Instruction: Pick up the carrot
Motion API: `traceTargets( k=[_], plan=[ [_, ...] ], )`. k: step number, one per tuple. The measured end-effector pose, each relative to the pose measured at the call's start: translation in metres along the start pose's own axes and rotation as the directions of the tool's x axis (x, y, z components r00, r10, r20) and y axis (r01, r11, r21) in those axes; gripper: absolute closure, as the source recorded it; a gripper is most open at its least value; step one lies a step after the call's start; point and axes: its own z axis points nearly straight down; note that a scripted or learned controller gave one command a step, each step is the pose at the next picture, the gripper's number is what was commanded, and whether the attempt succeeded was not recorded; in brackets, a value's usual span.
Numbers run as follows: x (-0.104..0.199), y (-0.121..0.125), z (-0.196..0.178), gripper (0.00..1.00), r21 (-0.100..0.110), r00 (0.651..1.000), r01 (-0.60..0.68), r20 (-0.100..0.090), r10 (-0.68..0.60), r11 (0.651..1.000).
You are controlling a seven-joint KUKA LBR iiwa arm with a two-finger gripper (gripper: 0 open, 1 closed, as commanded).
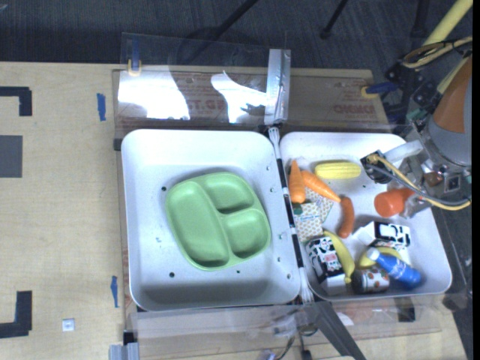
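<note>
The carrot [300, 184] is an orange tapered piece lying at the left side of the right bin [431, 242], close to the wall between the two bins and just left of a yellow corn cob [337, 171]. My gripper [411, 199] hangs over the right side of that bin, well to the right of the carrot. A round orange-red item [390, 201] sits right against the gripper's left side; whether it is gripped cannot be made out.
The right bin also holds a reddish sausage [346, 214], a banana [342, 250], two cow-patterned boxes [322, 258], a blue bottle [399, 271], a can [371, 280] and a patterned cloth [307, 214]. A green divided plate [217, 220] lies in the left bin [142, 201].
</note>
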Motion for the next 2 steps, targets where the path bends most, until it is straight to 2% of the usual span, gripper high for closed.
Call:
traceTargets(
  k=[1, 2],
  plan=[
    [-0.011, 0.054, -0.013, 1.0, -0.003, 1.0, -0.004, -0.003, 0.003, 1.0],
    [0.023, 0.063, -0.027, 1.0, -0.004, 1.0, 0.001, -0.004, -0.001, 1.0]
  ],
)
